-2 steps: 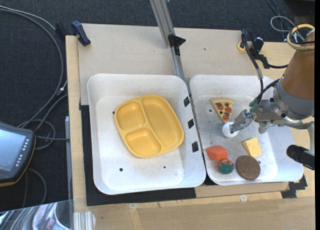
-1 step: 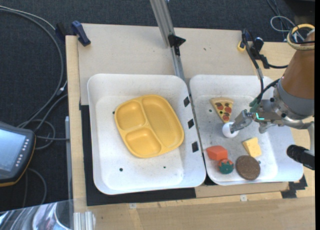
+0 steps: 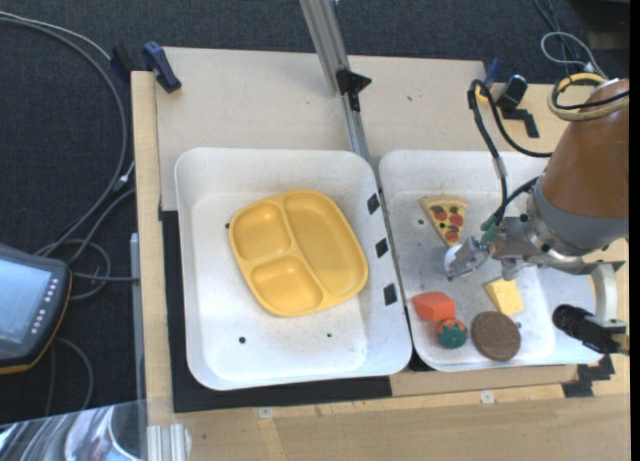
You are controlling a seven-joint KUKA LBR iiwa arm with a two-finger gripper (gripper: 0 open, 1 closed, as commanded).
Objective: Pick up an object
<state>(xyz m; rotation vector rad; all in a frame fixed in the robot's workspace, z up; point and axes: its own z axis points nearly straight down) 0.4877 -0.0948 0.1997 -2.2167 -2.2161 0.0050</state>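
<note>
Bench: a pale wooden bench (image 3: 250, 79) on dark carpet bears two shallow white bins side by side.
Left bin: the left-hand white bin (image 3: 200, 349) holds a yellow plastic tray with three compartments (image 3: 296, 251), lying flat and turned at a slant, near the bin's middle.
Right bin: the right-hand white bin (image 3: 420, 174) holds the small toy foods and takes the arm from the right.
Arm: the grey arm with the orange band (image 3: 590, 174) reaches in over the right bin's right half and hides part of its floor.
Gripper: the two-finger metal gripper (image 3: 468, 257) hangs over the middle of the right bin, pointing left; whether it is released or clenched I cannot tell, as the tip is small and blurred, and nothing shows plainly within it.
Pizza slice: a yellow triangular toy pizza slice with red dots (image 3: 445, 217) lies at the bin's upper part, just above the gripper.
Cheese: a pale yellow wedge (image 3: 506, 297) lies below the wrist, near the gripper.
Red piece: an orange-red block (image 3: 434, 306) lies at the lower left, touching or nearly touching a small green and red toy (image 3: 452, 334) below it.
Cookie: a round brown disc (image 3: 495, 336) lies just right of the green toy, below the cheese.
Pole: a grey metal pole (image 3: 325, 19) slants down to the gap between the bins.
</note>
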